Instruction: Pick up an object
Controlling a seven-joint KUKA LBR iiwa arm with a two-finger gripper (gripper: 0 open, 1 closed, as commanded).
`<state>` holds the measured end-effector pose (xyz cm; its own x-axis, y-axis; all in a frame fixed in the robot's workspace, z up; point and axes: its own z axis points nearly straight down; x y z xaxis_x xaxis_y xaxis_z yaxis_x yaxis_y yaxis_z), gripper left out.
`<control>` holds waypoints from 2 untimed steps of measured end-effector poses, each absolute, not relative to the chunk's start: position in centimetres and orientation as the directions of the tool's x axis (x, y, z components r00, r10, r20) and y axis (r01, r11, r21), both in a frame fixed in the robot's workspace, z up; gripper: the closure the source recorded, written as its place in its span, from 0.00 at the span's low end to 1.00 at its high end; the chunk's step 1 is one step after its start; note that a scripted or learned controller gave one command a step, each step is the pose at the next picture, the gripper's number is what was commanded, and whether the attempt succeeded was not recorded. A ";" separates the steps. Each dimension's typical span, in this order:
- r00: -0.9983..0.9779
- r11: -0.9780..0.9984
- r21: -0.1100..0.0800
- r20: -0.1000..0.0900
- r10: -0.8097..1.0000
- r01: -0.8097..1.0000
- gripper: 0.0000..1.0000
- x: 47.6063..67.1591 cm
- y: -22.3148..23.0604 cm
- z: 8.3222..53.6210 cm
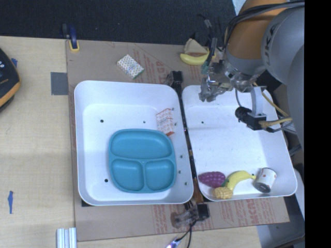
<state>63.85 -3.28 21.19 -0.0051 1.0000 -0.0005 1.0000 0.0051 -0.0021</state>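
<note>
The left bin (88, 94) holds a blue divided tray (142, 160) and a small carton (166, 121) behind it. In my right bin (279, 143), a yellow banana (239, 179) lies at the near edge, long axis running across, tip toward the purple grapes (211, 178). My gripper (208, 95) hangs over the far corner; whether it is clenched I cannot tell.

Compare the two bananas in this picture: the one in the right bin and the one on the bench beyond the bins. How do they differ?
The banana in the bin lies whole among other toys; the banana on the bench lies outside both bins, near the gripper, with a pale piece above it. Both are yellow and curved.
</note>
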 end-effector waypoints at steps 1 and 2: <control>-0.006 0.006 -0.002 -0.001 1.000 1.000 1.00 65.6 0.5 19.2; -0.003 0.003 -0.005 -0.001 1.000 1.000 1.00 63.4 0.5 19.2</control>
<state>63.43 0.46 19.18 -0.0027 1.0000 -0.0015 1.0000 0.0027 -0.0045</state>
